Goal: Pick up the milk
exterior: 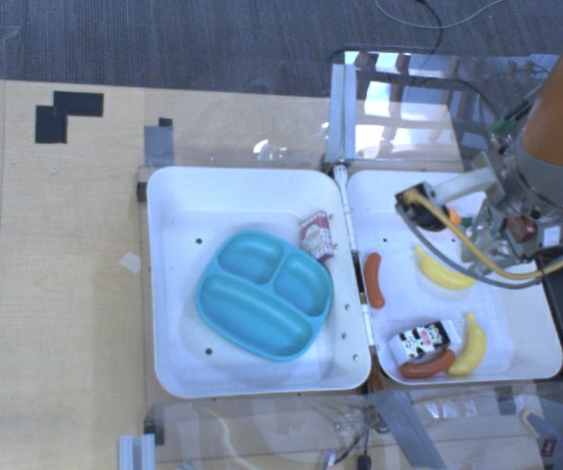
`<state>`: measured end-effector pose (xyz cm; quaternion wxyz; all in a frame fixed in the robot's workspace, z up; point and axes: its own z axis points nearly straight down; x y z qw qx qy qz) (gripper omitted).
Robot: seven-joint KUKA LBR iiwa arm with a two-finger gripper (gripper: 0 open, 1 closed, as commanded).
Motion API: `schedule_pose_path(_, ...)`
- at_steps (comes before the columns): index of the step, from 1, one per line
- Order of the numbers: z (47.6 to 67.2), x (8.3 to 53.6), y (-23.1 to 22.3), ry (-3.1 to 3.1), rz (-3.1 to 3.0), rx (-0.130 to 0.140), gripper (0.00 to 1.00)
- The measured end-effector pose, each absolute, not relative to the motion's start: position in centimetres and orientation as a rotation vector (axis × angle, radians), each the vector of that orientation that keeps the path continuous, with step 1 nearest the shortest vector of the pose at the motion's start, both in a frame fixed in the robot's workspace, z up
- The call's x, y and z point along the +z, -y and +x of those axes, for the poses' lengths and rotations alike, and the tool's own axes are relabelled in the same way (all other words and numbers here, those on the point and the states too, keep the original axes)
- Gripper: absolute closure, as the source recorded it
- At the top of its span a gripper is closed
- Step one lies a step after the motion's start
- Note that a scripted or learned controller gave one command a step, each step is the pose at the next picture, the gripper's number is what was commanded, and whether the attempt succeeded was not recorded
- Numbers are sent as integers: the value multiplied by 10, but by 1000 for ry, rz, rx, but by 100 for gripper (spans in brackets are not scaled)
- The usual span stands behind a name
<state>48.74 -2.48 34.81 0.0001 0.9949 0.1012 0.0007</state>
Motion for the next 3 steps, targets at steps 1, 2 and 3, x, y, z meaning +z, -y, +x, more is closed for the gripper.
schedule_pose_path(1, 488, 436, -31, -484, 3104, 12, 100)
schedule_pose_path(2, 487, 329, 29, -705, 3061, -1, 100)
schedule_pose_path(3, 487, 257, 33, -473, 3106, -1, 100)
